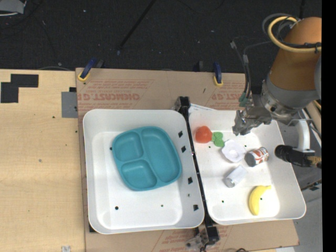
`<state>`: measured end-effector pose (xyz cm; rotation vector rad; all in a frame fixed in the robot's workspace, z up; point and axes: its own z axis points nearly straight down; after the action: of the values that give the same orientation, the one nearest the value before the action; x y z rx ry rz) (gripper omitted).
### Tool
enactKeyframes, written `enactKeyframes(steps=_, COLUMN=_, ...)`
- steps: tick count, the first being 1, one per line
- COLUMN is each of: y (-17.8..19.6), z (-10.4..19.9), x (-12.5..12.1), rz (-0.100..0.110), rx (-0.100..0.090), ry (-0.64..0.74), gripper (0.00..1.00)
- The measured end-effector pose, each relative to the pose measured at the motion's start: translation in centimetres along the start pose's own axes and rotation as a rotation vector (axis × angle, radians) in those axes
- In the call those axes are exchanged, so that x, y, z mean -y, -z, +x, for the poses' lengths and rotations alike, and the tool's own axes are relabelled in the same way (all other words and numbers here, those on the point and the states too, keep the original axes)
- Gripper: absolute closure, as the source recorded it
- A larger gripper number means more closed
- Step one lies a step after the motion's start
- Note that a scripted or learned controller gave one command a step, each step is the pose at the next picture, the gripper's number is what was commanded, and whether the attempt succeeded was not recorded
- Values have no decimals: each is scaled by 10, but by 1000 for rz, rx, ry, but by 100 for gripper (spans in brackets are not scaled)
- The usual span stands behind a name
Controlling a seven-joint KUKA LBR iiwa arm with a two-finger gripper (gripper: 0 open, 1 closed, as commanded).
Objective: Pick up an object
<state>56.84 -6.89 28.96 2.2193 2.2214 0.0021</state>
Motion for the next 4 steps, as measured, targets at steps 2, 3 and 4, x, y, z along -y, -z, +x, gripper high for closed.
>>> enactKeyframes(steps=2, y=54, z=27, x=-56, rz=0, rx=0, ry=-1, gripper=100)
enactKeyframes(steps=3, y=53, z=28, x=-56, rz=3, rx=0, ry=0, gripper=0)
enactKeyframes(steps=4, y=63, z=28, x=-56, rz=3, rx=1, ry=0, gripper=100)
